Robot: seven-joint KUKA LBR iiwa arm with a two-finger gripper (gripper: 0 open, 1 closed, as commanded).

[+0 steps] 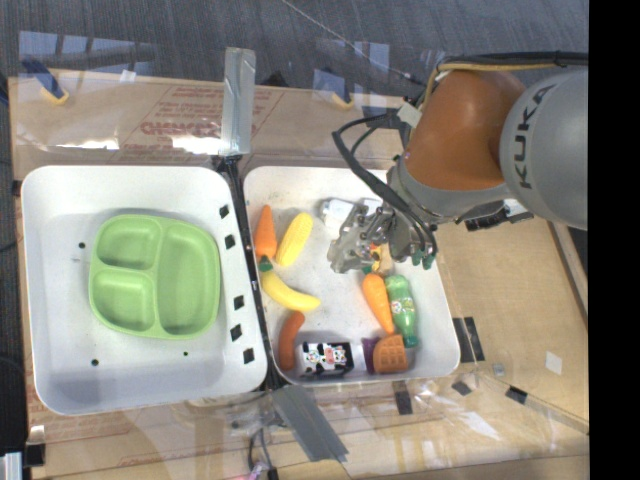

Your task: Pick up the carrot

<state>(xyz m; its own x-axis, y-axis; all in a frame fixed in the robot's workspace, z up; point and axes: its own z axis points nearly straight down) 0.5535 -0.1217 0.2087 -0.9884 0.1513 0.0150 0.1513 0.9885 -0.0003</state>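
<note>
Right bin (440, 298), end effector (352, 248) above carrot (377, 301)

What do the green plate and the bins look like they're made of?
Green plate: likely moulded plastic; uniform lime colour, soft sheen, rounded compartment ridges. Bins: probably thin white plastic, semi-matte; smooth rounded corners and shallow formed walls. Neither can be confirmed by look alone.

An orange carrot (377, 301) lies beside a green bottle (402, 309). A light green plate (156, 276) sits in a white bin (60, 218). The banana (289, 294) is yellow, the arm (500, 138) grey and orange.
</note>
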